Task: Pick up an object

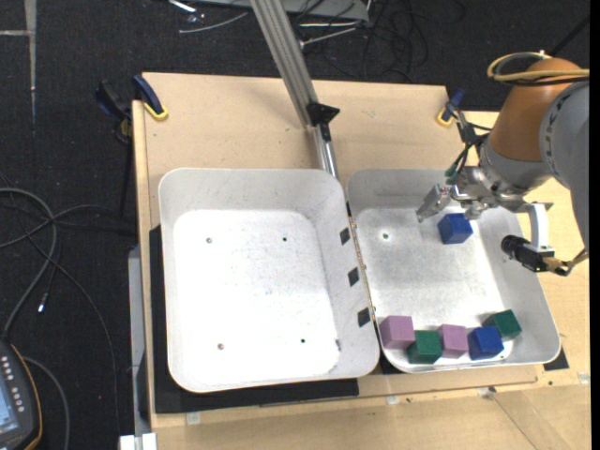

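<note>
Hovering over the right bin (525, 345), my end effector (454, 216) sits just above a blue cube (455, 229); its opening I cannot tell.

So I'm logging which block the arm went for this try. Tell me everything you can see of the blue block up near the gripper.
The blue block is a small, plain, solid-coloured cube, matte, perhaps foam or painted wood. It sits in the upper part of the right bin, turned slightly askew to the bin's walls, apart from the five blocks along the bin's near edge. The gripper is directly above it; whether they touch, or whether the block rests on the floor, cannot be told.
</note>
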`<state>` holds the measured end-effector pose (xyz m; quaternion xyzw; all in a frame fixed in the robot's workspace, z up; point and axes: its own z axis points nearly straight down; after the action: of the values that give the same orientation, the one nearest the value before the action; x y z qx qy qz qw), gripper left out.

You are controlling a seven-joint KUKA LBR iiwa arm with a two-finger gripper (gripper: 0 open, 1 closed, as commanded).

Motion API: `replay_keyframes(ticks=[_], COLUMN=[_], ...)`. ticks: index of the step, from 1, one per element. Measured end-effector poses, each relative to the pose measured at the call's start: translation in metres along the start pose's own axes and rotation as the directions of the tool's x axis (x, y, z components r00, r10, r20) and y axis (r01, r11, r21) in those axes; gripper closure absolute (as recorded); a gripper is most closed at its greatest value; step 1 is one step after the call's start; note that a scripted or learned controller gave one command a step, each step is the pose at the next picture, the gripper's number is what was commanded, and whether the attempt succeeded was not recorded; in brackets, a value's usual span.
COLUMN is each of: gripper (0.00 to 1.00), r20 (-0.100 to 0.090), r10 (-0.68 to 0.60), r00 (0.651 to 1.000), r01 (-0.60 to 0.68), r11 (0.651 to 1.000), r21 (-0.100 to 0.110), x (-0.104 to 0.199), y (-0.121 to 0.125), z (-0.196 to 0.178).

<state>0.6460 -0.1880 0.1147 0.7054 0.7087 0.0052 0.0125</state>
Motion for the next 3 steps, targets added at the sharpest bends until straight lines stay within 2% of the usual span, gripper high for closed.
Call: replay_keyframes(ticks=[2, 3], gripper=[0.00, 0.00], r20=[0.006, 0.001], r10=[0.003, 0.003], r00=[1.000, 1.000], r01=[-0.003, -0.003], r11=[1.000, 1.000], r21=[-0.009, -0.004], x=[-0.0001, -0.0028], y=[-0.0018, 0.0020], z=[0.0031, 0.0036])
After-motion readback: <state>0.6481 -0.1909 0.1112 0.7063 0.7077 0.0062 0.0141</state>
